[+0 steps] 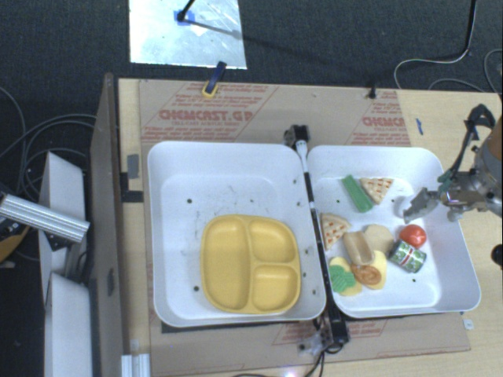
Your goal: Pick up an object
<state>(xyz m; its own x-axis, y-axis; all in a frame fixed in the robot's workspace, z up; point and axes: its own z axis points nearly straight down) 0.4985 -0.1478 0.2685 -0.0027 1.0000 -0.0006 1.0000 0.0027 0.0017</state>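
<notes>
The toys sit heaped at five o'clock in the right bin [452, 285], all within the arm's reach, while the yellow tray [251, 264] fills the left bin [169, 210]. The gripper [428, 201] hangs at three o'clock, above the tomato [413, 235] and can [409, 255]. Open or clenched? I cannot tell, and nothing shows between its tips.

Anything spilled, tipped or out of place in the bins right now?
Nothing stands out. The yellow divided tray sits flat in the left bin; the toy food, including the green can lying on its side, is clustered inside the right bin.
</notes>
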